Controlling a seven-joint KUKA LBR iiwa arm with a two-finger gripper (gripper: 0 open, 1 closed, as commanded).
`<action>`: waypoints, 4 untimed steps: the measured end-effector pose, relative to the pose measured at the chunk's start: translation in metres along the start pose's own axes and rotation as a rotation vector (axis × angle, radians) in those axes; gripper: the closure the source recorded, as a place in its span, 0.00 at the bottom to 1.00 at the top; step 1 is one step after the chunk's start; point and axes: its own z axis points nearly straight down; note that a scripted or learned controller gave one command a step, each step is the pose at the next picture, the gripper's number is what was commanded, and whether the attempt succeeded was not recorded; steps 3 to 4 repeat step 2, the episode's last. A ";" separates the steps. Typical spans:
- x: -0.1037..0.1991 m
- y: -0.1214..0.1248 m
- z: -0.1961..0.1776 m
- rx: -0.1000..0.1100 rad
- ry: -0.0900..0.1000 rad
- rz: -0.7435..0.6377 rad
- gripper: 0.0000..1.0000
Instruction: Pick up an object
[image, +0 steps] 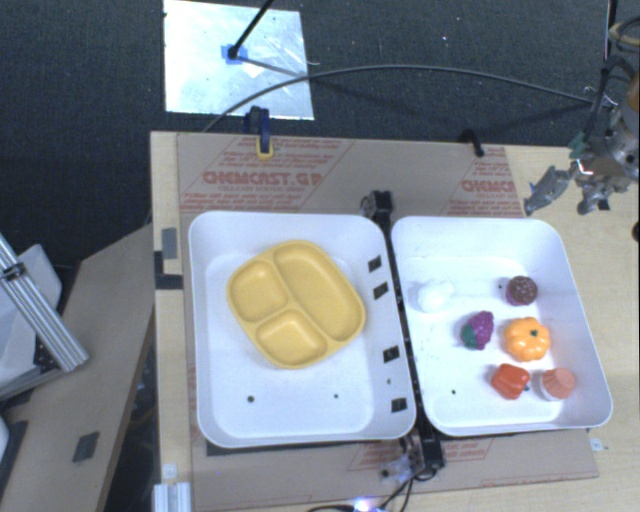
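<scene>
The right bin (570, 262) holds several toy foods. A white lump (435, 295) lies near its left wall, and a dark maroon fruit (521, 290) sits to the right of it. Below them are a purple grape bunch (478, 329) and an orange pumpkin (527, 339). A red pepper (509, 380) and a pink-orange piece (558, 382) rest near the front wall. My gripper (567, 194) hangs above the bench just beyond the right bin's far right corner. It is open, with nothing between its fingers, and well apart from all the toys.
The left bin (215, 400) holds a yellow divided plate (296, 302). Black clips (383, 291) line the seam between the bins. A cable (440, 72) arcs across the dark floor behind the bench, and a blue clamp (261, 128) sits at the back edge.
</scene>
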 end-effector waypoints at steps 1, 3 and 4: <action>0.001 0.002 -0.008 -0.012 -0.003 -0.003 0.00; 0.006 0.005 0.035 -0.009 -0.002 -0.005 0.00; 0.006 0.005 0.035 -0.009 -0.002 -0.005 0.00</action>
